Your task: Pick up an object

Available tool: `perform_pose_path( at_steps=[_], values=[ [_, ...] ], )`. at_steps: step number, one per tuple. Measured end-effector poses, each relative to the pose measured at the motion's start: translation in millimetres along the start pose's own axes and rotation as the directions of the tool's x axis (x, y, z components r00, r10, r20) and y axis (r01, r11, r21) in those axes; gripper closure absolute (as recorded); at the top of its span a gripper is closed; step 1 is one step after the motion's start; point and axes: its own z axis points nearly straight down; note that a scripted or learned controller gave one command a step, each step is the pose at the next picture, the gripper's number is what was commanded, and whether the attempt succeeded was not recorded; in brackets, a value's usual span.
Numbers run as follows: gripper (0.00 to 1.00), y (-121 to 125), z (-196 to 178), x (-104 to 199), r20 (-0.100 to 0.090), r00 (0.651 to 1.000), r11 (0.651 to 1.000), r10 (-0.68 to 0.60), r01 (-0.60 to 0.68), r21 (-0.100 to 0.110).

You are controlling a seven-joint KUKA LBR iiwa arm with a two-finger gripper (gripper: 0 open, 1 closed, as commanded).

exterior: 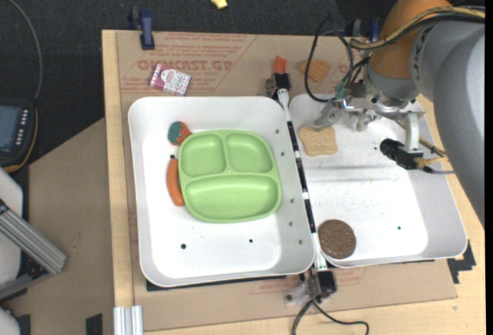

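My gripper (pixel 345 118) hangs low over the far left part of the right bin (pixel 431 241), open with nothing between its fingers. A tan slice of toast (pixel 318 141) lies flat just below and left of it, and the nearer fingertip (pixel 327 116) is close to the toast's far corner. At the right bin's near left corner sits a round brown patty (pixel 337 239). In the left bin (pixel 154 241) a green divided plate (pixel 229 175) has an orange sausage (pixel 175 181) along its left side. A small teal and red toy (pixel 179 132) lies at the plate's far left corner.
A pink-and-white packet (pixel 169 79), a blue clamp (pixel 144 27) and a small orange-tipped item (pixel 279 68) lie on the cardboard behind the bins. Between the bins runs a raised divider (pixel 299 172). The arm's bulk covers the right bin's far right.
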Motion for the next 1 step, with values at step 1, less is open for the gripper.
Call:
perform_pose_path(
  at_steps=[1],
  values=[
    [0.0,-13.4,-0.7,12.0,0.001,1.0,1.0,0.001,-0.001,0.0]
  ],
)
